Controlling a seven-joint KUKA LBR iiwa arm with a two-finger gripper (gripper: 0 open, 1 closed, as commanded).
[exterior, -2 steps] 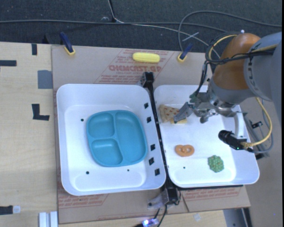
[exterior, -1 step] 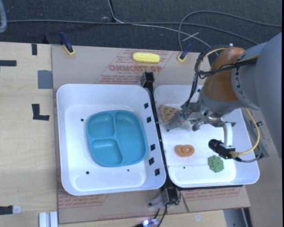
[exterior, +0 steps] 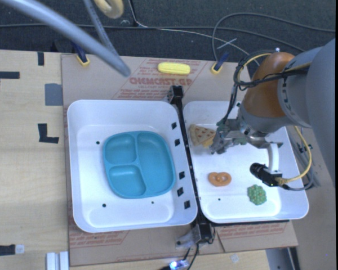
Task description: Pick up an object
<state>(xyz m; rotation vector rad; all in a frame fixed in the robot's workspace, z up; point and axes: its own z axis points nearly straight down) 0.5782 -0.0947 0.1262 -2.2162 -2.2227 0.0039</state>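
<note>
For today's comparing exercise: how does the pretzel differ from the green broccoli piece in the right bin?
The pretzel is orange-brown, flat and looped; the broccoli piece is green, rounded and bumpy. The pretzel lies nearer the bin divider, the broccoli nearer the front right corner. Both are small toy foods in the right bin.

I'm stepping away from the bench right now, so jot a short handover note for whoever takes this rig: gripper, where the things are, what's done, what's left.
Gripper: low in the right bin, beside the waffle piece at the bin's left wall; open or shut cannot be told, nothing seen held.
Things: pretzel and green broccoli lie loose nearer the right bin's front. Blue divided plate sits in the left bin. Yellow banana lies on the cardboard behind the bins.
Done: arm brought down near the waffle piece.
Left: grasp an object and lift it.
</note>
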